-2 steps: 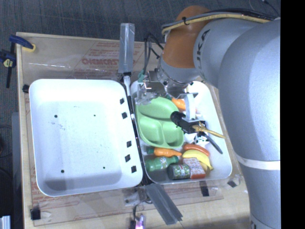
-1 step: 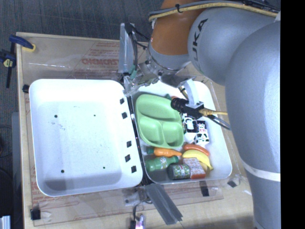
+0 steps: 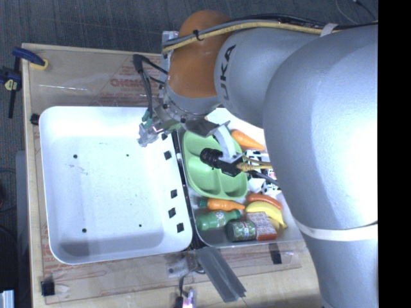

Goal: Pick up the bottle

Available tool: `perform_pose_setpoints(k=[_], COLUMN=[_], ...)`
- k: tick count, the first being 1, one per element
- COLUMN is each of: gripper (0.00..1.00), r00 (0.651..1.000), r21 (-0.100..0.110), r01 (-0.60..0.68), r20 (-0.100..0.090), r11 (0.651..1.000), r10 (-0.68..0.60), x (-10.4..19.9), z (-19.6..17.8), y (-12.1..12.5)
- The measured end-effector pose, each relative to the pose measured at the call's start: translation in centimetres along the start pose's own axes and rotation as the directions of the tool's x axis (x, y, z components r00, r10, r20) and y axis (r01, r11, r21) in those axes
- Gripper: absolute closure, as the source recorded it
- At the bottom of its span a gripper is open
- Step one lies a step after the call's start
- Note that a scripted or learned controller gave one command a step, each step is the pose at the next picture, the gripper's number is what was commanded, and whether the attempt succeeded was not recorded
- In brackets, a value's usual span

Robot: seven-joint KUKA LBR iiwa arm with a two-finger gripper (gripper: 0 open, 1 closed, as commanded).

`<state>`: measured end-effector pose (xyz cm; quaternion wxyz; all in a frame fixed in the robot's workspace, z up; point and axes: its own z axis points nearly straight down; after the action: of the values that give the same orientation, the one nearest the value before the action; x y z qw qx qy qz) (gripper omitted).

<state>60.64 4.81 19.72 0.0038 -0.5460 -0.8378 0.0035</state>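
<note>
Gripper (image 3: 151, 131) over far right corner of left bin (image 3: 64, 172); how far open, cannot tell; nothing seen held. Green bottle (image 3: 212, 221) lies on side, near end of right bin (image 3: 221, 244), carrot (image 3: 225, 205) just beside. Best grasp: across body, clear of carrot and bin wall.

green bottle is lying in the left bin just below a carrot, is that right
Not quite. The green bottle lies in the right bin, not the left bin. The camera view shows it there on its side, just below a carrot, as you said.
</note>
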Motion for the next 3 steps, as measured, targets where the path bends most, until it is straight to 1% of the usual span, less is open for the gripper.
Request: perform_pose_setpoints(k=[1, 2, 3], gripper=[0.00, 0.00, 0.00], r00=[1.000, 0.965, 0.958], r21=[-0.001, -0.002, 0.000], r01=[0.000, -0.261, -0.288], r20=[0.001, 0.001, 0.000], r11=[1.000, 0.965, 0.958], r10=[0.000, 0.261, 0.288], x=[-0.1, 1.9, -2.4], z=[0.0, -3.4, 1.0], y=[0.0, -2.3, -6.1])
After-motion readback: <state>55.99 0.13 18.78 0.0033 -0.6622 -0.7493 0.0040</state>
